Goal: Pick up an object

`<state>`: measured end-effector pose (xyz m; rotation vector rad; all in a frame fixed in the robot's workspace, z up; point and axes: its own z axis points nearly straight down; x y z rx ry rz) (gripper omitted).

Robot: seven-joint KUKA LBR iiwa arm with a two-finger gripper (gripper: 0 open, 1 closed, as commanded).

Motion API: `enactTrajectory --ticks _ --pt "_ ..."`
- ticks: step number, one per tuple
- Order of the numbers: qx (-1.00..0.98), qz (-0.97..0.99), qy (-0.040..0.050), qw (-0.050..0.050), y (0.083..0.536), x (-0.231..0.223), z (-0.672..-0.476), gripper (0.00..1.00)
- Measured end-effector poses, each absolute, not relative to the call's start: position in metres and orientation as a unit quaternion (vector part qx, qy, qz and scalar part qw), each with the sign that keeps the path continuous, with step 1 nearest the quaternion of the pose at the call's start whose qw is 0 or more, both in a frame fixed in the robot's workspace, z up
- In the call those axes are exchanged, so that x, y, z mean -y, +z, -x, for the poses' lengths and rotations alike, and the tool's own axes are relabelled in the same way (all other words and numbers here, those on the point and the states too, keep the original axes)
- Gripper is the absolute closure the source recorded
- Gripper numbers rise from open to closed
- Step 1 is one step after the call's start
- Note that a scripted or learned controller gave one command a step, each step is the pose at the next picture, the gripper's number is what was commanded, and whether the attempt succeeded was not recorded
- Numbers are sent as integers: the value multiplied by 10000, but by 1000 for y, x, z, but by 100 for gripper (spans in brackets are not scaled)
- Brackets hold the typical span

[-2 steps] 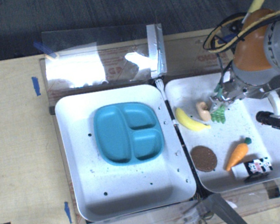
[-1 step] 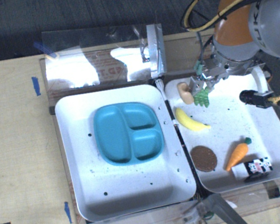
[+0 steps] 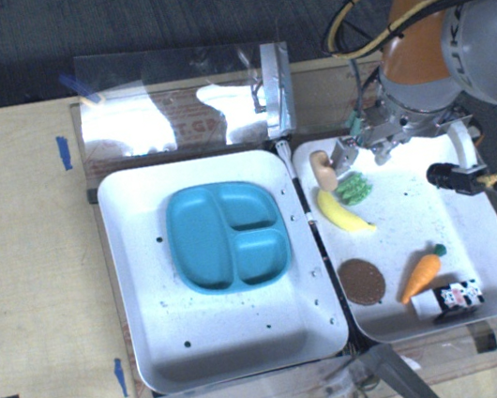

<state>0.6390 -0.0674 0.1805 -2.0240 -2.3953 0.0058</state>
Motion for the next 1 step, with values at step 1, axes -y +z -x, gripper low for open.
enactTrajectory --ticks 1 --pt "8062 5916 1 2 106 92 -652 0"
